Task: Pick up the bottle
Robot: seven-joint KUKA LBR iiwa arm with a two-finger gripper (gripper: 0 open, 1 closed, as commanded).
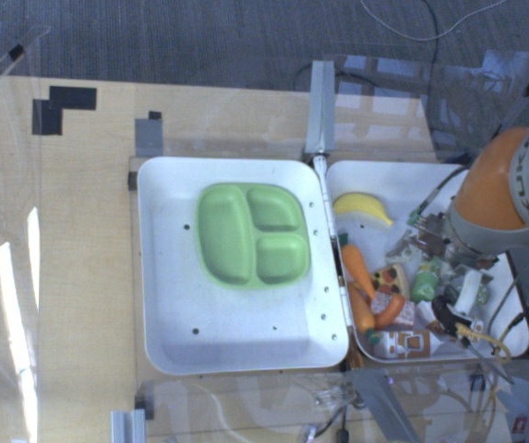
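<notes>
Bottle (424, 282) (green, small) lies amid clutter; claw (433, 264) grip state unclear.

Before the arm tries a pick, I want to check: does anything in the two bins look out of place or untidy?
Nothing looks spilled or broken. The right bin is crowded: a banana, carrots and small packages lie piled together under the gripper. The left bin bears a green divided plate, lying flat.
</notes>
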